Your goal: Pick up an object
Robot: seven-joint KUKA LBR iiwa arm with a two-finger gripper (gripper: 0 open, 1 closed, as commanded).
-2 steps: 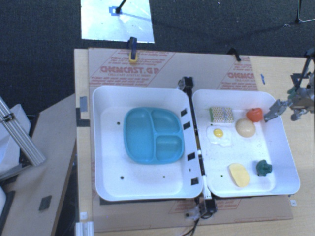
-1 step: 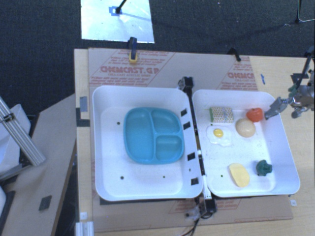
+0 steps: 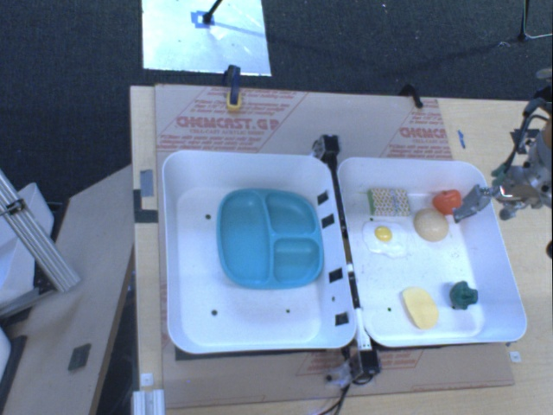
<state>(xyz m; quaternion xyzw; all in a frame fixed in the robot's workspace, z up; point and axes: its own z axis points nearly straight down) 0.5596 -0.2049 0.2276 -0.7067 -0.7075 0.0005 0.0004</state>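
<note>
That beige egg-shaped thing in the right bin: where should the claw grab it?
Across the round middle of the beige egg, coming straight down. It bulges widest there. The orange piece crowds its upper right, so the fingers would likely fit best at its upper-left and lower-right sides.

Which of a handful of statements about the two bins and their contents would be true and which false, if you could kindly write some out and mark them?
1. The blue divided plate lies in the left bin. True.
2. The fried egg lies on the blue divided plate. False: it lies on the floor of the right bin, below the speckled sponge.
3. The gripper is at the right bin's upper right, near the orange item. True.
4. The dark green item is touching the yellow piece. False: they lie apart, the green one to the right.
5. The beige ball is in the left bin. False: it is in the right bin.
</note>
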